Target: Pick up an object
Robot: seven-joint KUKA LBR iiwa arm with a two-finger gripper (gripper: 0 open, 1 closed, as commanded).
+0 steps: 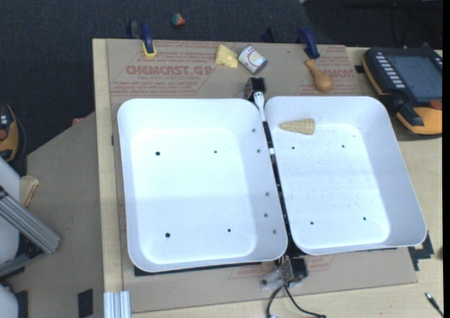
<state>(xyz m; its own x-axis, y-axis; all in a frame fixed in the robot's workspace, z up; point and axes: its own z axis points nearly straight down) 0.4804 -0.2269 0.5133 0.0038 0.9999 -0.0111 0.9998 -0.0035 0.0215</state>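
Note:
A tan cone-shaped object (pixel 298 126) lies on its side in the right white bin (pixel 394 190), near that bin's back left corner, its tip pointing left. The left white bin (pixel 140 190) sits beside it, the two rims touching along the middle.
On the brown board behind the bins lie a yellow wedge (pixel 226 57), a small white and grey block (pixel 252 60) and a tan pear-shaped piece (pixel 320 76). Blue clamps (pixel 147 39) hold the board's back edge. A pendant with a yellow rim (pixel 411 84) rests at the right.

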